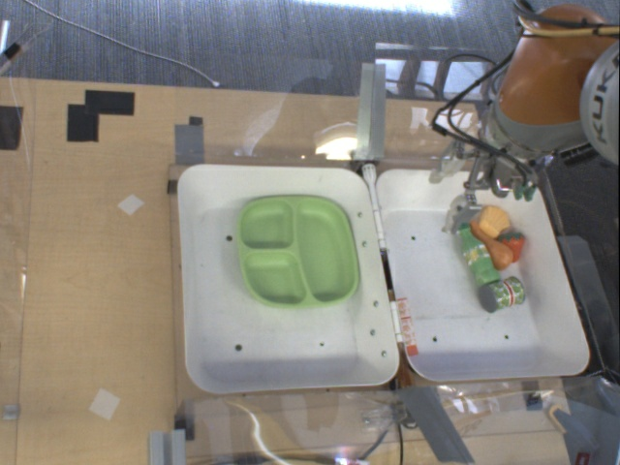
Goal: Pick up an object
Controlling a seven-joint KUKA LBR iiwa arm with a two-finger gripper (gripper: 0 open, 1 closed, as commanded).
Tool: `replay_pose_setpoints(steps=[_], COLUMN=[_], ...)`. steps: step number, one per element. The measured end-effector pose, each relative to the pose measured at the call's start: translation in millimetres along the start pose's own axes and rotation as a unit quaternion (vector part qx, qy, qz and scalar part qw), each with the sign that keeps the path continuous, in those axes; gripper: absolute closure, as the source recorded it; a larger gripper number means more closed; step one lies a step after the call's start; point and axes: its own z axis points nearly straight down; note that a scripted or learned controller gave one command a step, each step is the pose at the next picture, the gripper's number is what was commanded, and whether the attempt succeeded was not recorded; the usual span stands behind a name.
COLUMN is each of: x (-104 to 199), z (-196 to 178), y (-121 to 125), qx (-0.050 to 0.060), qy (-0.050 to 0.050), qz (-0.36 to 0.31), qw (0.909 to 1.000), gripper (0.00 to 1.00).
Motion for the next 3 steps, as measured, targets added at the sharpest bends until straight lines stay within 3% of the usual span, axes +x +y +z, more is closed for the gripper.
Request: replay_pose_setpoints(steps=[1, 2, 3], x=[-7.5, -10.4, 2.3], z=[93.5, 80.4, 3.7], y=[-15.4, -14.5, 67.6], qx=[0.0, 0.002, -0.002], qy=[-0.003, -0.008, -0.003], qz=[-0.18, -0.181, -0.011], qw=[0.9836, 0.9834, 0.9999], gripper=[0.0, 1.0, 1.0])
